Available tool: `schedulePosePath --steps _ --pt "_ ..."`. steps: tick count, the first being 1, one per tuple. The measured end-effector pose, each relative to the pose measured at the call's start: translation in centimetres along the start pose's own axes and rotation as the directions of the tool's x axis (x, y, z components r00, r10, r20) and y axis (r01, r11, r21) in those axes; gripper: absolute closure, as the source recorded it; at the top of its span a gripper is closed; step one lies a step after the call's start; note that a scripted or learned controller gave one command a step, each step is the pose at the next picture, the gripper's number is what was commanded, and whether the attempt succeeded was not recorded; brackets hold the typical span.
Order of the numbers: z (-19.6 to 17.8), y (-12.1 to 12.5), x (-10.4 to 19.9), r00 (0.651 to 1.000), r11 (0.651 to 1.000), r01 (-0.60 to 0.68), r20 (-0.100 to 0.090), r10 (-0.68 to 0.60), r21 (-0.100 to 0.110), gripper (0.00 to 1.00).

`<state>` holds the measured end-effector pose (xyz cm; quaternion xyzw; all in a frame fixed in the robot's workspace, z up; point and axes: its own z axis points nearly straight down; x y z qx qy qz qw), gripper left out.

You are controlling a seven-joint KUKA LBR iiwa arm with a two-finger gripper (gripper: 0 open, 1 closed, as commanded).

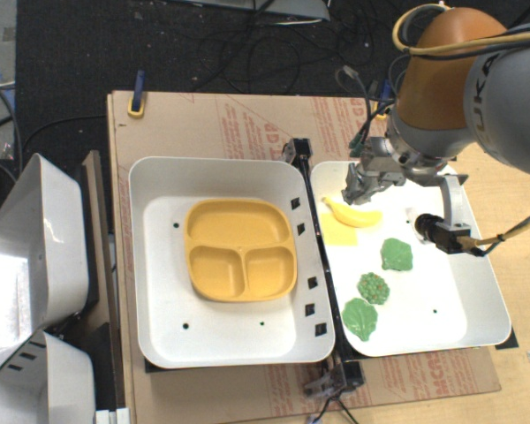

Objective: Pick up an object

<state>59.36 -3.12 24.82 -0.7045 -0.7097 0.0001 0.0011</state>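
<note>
Banana (354, 215) lies in right bin (477, 325), upper left part, long axis roughly left-right, curved, left tip pointing toward the divider. Gripper (364, 191) sits right above it, at or touching its top edge; finger spacing hard to make out, can't tell if banana is gripped. Pale yellow flat piece (338, 234) just below banana. Three green items (396, 255) further down. Yellow divided tray (241, 248) in left bin (150, 237).

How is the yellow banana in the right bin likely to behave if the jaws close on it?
The banana looks like smooth moulded plastic, so probably stiff, light and somewhat slippery. Its curved, tapered shape may let it pivot or squirt sideways. It lies flat beside a yellow slab, so rolling seems unlikely.
</note>
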Motion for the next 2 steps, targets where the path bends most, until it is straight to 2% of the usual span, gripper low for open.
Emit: schedulePosePath --steps 1,2 --pt "1.4 -1.6 5.0 1.000 1.000 -0.001 0.001 0.001 0.002 1.00" --pt "1.5 -3.3 11.3 1.000 1.000 0.002 -0.001 -0.002 0.001 1.00"
